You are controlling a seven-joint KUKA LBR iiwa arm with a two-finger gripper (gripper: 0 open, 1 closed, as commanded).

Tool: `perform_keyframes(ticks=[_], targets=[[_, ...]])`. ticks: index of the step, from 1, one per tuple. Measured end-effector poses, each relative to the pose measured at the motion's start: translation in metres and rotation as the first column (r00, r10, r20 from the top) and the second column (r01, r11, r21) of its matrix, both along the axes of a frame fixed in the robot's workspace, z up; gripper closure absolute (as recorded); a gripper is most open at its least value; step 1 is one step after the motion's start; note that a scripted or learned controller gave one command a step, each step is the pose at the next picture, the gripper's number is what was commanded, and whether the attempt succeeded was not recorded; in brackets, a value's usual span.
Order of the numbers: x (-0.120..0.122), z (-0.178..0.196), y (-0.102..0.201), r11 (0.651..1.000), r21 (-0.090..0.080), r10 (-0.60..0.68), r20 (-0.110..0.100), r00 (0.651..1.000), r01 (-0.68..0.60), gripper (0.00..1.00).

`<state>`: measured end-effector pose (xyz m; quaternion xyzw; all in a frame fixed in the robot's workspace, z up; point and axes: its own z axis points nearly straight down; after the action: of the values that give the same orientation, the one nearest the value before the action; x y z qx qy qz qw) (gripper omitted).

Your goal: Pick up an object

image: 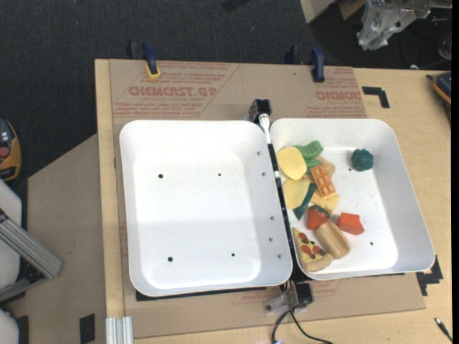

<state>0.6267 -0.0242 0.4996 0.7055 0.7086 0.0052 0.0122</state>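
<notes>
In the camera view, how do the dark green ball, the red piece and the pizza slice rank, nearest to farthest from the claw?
Claw at top right.
1. dark green ball, right bin's far side
2. red piece, nearer the front
3. pizza slice, front left corner

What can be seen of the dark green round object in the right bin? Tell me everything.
The dark green round object is a small, bumpy lump with a matte teal-green look, possibly toy broccoli, though too small to be sure. It lies alone on the floor of the right bin, near the far right corner, apart from the pile of toy food by the bin's left wall. Nothing touches it.
</notes>
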Motion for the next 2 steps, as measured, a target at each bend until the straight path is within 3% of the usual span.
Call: perform_keyframes(ticks=[2], targets=[[0.001,0.022,0.0,1.0,-0.004,0.001,0.009,1.0,-0.001,1.0]])
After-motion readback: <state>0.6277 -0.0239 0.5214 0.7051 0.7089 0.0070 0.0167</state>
